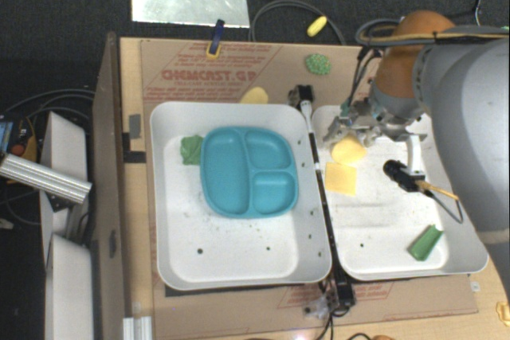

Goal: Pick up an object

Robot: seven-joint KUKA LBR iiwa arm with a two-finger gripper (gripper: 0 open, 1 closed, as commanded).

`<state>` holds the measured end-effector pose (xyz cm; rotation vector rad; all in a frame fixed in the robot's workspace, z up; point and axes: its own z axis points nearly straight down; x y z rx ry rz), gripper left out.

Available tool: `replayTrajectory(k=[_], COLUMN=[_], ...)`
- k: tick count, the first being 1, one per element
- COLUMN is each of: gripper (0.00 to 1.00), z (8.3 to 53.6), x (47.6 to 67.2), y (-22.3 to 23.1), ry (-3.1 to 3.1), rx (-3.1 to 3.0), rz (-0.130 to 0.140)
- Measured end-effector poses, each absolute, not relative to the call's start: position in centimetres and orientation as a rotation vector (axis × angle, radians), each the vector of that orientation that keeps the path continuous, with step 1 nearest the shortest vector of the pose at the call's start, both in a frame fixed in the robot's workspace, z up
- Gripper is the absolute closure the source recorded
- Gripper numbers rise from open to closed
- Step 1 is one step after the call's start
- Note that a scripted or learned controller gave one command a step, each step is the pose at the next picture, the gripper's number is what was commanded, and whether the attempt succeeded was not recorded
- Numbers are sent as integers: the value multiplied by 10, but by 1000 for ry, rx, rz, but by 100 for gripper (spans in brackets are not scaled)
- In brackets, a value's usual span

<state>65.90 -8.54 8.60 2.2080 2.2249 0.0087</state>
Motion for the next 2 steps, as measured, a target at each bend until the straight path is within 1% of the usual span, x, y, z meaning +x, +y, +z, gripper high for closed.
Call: replayTrajectory(k=[1, 2], gripper=[0, 100], z=[85, 100], x=[649, 652], y=[-85, -85], ry=[2223, 2223], rx=[2219, 2205], rz=[0, 12])
